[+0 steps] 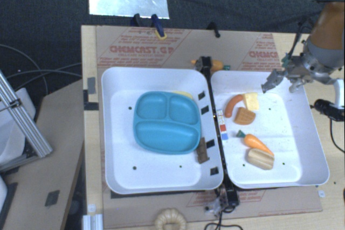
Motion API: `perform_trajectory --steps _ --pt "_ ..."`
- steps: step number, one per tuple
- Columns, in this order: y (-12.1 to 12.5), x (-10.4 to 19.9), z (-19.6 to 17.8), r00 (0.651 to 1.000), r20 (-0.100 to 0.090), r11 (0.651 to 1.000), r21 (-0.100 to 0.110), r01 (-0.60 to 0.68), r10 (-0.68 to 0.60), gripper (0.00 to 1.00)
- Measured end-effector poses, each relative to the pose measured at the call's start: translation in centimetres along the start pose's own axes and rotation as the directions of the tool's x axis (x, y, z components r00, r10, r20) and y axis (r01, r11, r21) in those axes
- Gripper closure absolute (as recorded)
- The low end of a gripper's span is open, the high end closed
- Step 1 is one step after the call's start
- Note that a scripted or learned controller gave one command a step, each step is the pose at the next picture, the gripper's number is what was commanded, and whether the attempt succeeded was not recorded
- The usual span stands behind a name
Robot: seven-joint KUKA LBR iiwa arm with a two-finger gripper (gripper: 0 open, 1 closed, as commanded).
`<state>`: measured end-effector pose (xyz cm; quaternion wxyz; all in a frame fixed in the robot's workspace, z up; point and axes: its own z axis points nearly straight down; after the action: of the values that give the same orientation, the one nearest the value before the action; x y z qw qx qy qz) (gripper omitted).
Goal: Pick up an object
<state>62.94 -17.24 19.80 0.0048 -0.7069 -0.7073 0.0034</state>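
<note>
The right bin (302, 132) holds several toy foods. An orange sausage (232, 104) lies beside a pale yellow cheese cube (251, 101), with a brown toast piece (245, 116) just below them. Nearer the front lie a carrot (257, 142) and a tan bread roll (261, 159). My gripper (280, 82) hangs over the bin's back right part, above and to the right of the cheese cube. Its fingers are spread apart with nothing between them.
The left bin (121, 110) holds a blue divided plate (166, 121), with a yellow thing peeking out behind it. A small brown object (202, 151) lies by the divider between the bins. A small orange item (216, 65) sits behind the bins.
</note>
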Motion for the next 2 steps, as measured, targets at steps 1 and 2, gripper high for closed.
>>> perform_trajectory --steps 1,2 --pt "0.3 0.1 -0.9 1.0 0.002 1.0 -0.013 0.003 -0.003 0.0" --pt "0.0 0.9 4.8 1.0 0.002 1.0 -0.01 0.005 -0.005 0.0"
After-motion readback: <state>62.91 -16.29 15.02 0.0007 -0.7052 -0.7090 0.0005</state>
